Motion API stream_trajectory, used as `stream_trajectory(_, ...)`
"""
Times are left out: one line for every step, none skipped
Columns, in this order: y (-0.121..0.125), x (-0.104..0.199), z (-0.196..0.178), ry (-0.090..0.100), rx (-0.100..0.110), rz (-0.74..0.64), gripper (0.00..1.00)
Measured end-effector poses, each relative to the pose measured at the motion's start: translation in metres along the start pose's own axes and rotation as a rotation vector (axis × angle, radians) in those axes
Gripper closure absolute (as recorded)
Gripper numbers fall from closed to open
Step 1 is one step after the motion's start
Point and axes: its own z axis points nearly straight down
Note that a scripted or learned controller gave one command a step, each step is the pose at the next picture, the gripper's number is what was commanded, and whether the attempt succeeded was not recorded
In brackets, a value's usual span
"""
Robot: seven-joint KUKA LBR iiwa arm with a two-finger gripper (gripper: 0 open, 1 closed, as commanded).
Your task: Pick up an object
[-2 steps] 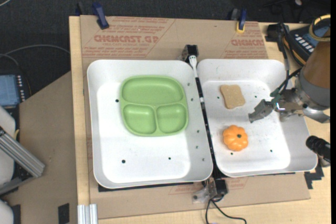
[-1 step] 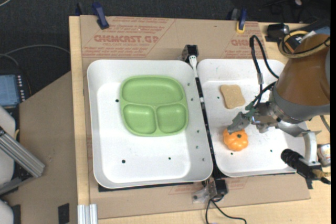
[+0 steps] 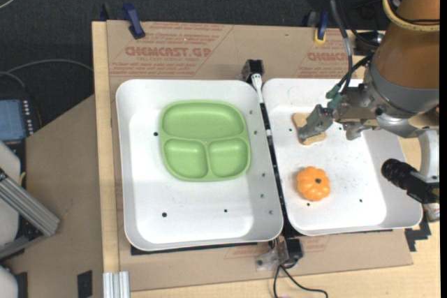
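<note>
A glossy green plastic plate [image 3: 205,139], rounded and split into three compartments, lies in the smooth left bin [image 3: 140,206]. In the right bin [image 3: 363,216], a tan, flat, bread-like piece [image 3: 307,130] sits right at the gripper [image 3: 312,126]; whether its fingers are closed cannot be told. Nearer the camera, apart from them, rests a ribbed orange pumpkin [image 3: 313,183].

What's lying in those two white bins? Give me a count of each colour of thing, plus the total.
Green: 1, the divided plate in the left bin.
Orange: 1, the little pumpkin in the right bin.
Tan: 1, a small piece in the right bin, partly hidden under the gripper; its kind can't be told.
Total: 3
</note>
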Motion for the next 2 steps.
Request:
stream_trajectory(-0.001,-0.004,-0.002,-0.003,0.014,0.009,1.00)
stream_trajectory(-0.004,0.083,0.069,0.000,0.027,0.001,1.00)
